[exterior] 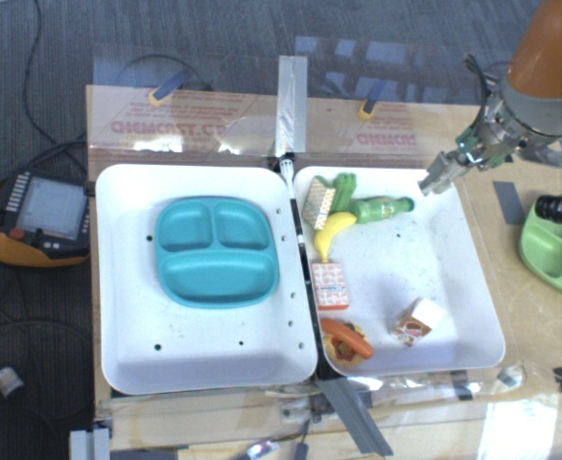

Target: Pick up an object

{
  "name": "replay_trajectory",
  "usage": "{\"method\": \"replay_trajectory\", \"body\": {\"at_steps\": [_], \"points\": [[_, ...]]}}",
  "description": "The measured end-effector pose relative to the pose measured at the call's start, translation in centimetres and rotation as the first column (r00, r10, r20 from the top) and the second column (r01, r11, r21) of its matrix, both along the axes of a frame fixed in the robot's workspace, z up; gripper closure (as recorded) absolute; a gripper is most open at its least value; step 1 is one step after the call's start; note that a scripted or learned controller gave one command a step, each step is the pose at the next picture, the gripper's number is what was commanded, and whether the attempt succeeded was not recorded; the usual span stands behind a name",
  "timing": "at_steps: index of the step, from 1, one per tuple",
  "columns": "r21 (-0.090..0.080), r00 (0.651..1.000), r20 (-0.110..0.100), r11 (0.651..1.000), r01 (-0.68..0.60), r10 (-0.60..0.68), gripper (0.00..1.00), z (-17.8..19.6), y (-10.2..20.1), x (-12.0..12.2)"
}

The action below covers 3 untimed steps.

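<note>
Bright, even overhead light; glare on the clear sheet [291, 113] at twelve o'clock; soft shadows, slight overall blur.

You see the end effector [437, 178] hovering over the far right corner of the right bin [463, 286], just right of the green bottle [382, 208]. Left of that bottle lies a banana [331, 232]; the left bin [128, 286] holds a blue divided plate [217, 252].
</note>
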State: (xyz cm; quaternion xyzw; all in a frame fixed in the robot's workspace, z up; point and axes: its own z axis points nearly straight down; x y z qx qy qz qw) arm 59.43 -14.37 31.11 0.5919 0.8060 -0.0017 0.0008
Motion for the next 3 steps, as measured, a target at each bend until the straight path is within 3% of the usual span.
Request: {"method": "replay_trajectory", "body": {"at_steps": [1,2,3], "points": [[0.001,0.974,0.0,0.974,0.226,-0.226,1.0,-4.4,-1.2,7.4],[0.001,0.868,-0.002,0.868,0.497,-0.497,1.0,-12.8,-4.3,6.7],[0.001,0.886,0.001,0.886,0.464,-0.464,1.0,-7.5,-7.0,6.6]]}}
